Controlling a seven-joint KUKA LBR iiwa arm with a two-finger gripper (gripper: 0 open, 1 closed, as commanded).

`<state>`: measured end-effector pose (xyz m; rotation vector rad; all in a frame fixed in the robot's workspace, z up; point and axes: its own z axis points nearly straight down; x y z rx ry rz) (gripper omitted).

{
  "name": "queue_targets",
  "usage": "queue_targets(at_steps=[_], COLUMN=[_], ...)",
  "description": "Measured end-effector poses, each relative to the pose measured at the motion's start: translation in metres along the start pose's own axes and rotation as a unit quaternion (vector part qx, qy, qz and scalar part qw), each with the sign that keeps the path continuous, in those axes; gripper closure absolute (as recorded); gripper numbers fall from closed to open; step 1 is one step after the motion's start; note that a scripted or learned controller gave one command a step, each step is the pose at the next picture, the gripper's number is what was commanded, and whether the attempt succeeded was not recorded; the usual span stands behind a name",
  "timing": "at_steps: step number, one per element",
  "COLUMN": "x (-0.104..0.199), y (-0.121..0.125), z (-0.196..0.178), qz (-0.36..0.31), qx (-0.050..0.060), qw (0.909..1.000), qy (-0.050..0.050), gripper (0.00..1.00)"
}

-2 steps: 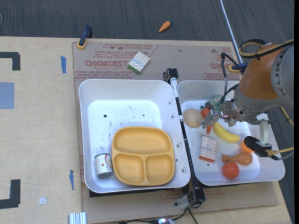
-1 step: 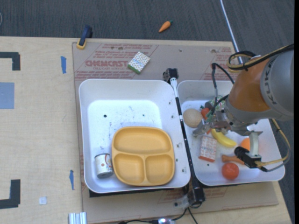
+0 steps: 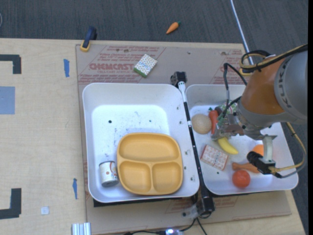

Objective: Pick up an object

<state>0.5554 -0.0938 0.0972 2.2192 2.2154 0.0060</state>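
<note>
**Desk:** Where is your gripper?

**Arm:** My gripper (image 3: 228, 129) hangs low over the right bin (image 3: 291, 182), near its middle. From this high angle my own wrist hides the tip, so I cannot tell whether it is spread or pressed together, and I see nothing held in it.

**Desk:** What lies closest?

**Arm:** A yellow banana (image 3: 228, 146) lies just below the gripper in the view, close to it; I cannot tell whether they touch. A pale egg (image 3: 201, 124) sits just to the view's left of the gripper, with a red-orange carrot (image 3: 213, 117) between the two. A speckled cracker (image 3: 214, 157) lies flat nearer the camera, beside the banana. A red tomato (image 3: 241, 178) rests by the bin's near wall, with an orange piece (image 3: 246, 167) just above it.

**Desk:** And farther out?

**Arm:** My orange band (image 3: 259, 94) and grey casing reach in from the right over the bin's far corner. In the left bin (image 3: 93, 102), a yellow divided plate (image 3: 149, 163) fills the near half, and a small mug (image 3: 108, 174) lies on its side in the near left corner, just beside the plate. Beyond the bins, a small green-and-white box (image 3: 145, 65) sits on the cardboard sheet (image 3: 205, 58). A second carrot (image 3: 172, 27) lies on the dark floor, well apart from it all.
</note>
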Motion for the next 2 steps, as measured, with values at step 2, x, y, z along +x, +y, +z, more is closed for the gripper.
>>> queue_targets(at_steps=[2], x=[0.166], y=[-0.035], z=[-0.088], qz=[-0.002], qx=[0.003], qw=[1.0], qy=[0.001], gripper=[1.0])
